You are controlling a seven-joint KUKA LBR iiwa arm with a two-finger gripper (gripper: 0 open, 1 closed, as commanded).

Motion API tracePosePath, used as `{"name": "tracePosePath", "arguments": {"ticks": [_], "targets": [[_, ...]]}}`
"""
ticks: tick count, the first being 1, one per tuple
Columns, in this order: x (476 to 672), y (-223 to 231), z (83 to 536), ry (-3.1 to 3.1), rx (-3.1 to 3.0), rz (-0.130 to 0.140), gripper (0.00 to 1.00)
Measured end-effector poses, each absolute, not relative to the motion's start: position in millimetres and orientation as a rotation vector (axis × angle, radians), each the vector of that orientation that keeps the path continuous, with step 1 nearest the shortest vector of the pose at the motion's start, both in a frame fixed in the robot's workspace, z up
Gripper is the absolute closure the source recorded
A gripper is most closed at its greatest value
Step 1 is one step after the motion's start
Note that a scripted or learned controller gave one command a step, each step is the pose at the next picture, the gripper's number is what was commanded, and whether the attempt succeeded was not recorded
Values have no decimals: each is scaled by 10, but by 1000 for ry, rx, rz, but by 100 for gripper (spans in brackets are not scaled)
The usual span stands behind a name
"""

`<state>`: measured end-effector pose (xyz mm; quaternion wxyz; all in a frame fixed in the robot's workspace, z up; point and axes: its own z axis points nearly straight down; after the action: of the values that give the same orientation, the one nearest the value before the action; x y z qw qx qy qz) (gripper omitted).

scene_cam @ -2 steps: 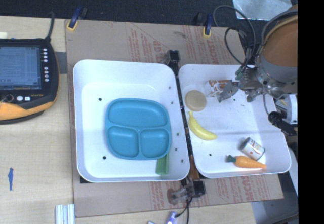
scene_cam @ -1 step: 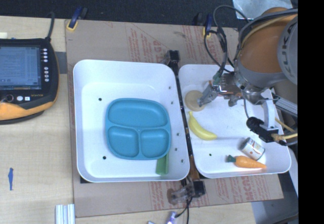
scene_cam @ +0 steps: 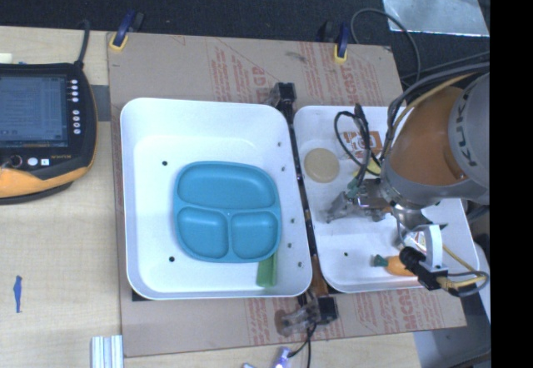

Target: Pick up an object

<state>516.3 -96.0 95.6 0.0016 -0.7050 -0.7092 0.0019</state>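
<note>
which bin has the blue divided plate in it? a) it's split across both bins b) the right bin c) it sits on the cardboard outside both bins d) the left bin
d: the blue divided plate lies flat on the floor of the left bin, with a green object at its lower right edge, while the right bin holds a round tan disc and the arm.
</note>
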Motion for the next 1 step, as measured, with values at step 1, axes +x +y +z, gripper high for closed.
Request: {"name": "tracePosePath", "arguments": {"ticks": [1], "targets": [[5743, -1465, 1968, -2226, -2218, 3, 0]]}}
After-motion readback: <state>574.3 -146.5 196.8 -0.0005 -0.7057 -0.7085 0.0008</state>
